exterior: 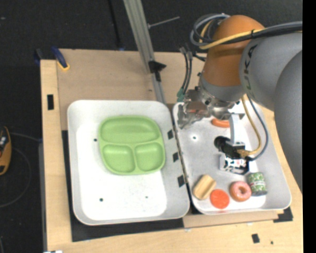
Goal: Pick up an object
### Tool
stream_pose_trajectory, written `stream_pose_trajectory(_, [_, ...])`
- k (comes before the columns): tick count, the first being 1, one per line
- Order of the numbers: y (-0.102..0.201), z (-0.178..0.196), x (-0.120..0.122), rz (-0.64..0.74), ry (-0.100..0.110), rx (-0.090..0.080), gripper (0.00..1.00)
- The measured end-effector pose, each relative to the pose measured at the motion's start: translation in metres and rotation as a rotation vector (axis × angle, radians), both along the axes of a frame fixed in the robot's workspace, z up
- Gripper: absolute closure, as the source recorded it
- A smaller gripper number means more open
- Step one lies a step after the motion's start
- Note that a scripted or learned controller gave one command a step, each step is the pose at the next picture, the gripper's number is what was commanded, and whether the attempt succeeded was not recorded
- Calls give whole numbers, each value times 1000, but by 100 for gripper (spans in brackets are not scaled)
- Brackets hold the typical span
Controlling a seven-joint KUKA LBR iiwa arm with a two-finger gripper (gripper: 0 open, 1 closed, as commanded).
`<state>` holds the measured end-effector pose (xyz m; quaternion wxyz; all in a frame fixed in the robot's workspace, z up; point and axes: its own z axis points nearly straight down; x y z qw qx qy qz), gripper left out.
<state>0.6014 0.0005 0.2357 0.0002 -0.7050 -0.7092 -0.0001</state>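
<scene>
Orange-banded arm over right bin (274, 159); gripper (187, 115) at far-left corner, finger state you cannot tell; toys — tan block (204, 186), red disc (219, 198) — lie well apart, near edge.

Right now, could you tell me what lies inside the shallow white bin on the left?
The left white bin holds a green plastic plate with three compartments, lying flat. Whatever sits beneath the plate is covered.

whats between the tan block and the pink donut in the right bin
In the camera view, an orange-red disc lies between the tan block and the pink donut, slightly nearer the bin's front rim than both.
</scene>
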Motion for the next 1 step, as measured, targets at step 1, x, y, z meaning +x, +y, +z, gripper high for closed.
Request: stream_pose_trajectory(1, [48, -7, -4, 1, 0, 1, 100])
